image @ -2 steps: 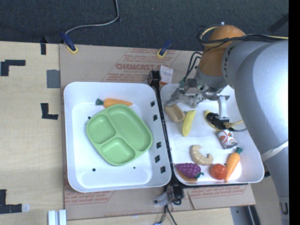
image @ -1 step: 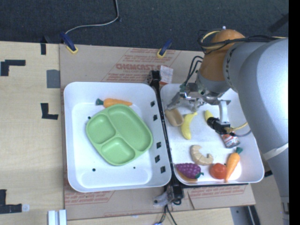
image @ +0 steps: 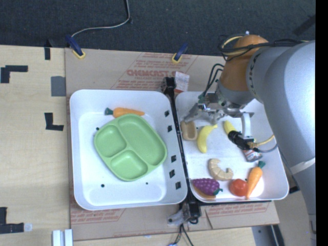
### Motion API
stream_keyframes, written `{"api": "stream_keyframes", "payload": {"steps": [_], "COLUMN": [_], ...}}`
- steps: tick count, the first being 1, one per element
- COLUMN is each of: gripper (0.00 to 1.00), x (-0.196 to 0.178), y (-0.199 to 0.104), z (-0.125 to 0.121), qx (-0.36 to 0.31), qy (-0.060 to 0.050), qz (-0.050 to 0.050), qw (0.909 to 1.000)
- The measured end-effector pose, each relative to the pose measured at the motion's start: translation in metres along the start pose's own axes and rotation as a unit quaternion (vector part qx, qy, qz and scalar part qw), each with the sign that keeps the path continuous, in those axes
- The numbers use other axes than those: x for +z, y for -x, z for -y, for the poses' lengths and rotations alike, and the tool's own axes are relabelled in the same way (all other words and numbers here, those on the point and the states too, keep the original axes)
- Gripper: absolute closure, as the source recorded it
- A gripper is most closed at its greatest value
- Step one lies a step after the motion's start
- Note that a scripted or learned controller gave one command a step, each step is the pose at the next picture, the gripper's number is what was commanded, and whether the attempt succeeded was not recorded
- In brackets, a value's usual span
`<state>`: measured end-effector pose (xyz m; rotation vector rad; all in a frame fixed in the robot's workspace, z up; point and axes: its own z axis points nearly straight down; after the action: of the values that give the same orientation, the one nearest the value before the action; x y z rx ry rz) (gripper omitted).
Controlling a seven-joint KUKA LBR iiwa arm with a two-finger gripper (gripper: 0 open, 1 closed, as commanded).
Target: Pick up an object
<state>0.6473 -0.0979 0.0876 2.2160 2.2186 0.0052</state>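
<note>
My gripper point(image: 211, 111) hangs low over the back of the right bin point(image: 271, 152), under the orange-banded wrist point(image: 241, 70). A yellow banana point(image: 203, 138) lies just in front of it, with a tan bread slice point(image: 189, 131) at its left and a small yellow piece point(image: 228, 126) at its right. Toward the bin's front lie a pale croissant point(image: 219, 169), purple grapes point(image: 206, 186), a red tomato point(image: 237, 187) and an orange carrot point(image: 254, 178). I see nothing held in the gripper.
The left bin point(image: 82, 152) holds a green divided plate point(image: 130, 146) and a second carrot point(image: 128, 111) at its back. A black divider point(image: 177, 137) separates the bins. A black cable end point(image: 240, 138) dangles by the wrist. The arm's grey body point(image: 292, 101) covers the right side.
</note>
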Motion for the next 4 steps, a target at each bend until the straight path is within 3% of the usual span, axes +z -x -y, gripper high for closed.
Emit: {"api": "stream_keyframes", "payload": {"steps": [1, 2, 3, 4], "gripper": [0.00, 0.00, 0.00, 0.00], "x": [0.000, -0.030, 0.000, -0.074], "y": [0.001, 0.007, 0.003, 0.010], "z": [0.025, -0.021, 0.036, -0.022], "qx": [0.000, 0.000, 0.000, 0.000], "qy": [0.000, -0.003, 0.000, -0.003], "qz": [0.000, 0.000, 0.000, 0.000], "qw": [1.0000, 1.0000, 1.0000, 1.0000]}}
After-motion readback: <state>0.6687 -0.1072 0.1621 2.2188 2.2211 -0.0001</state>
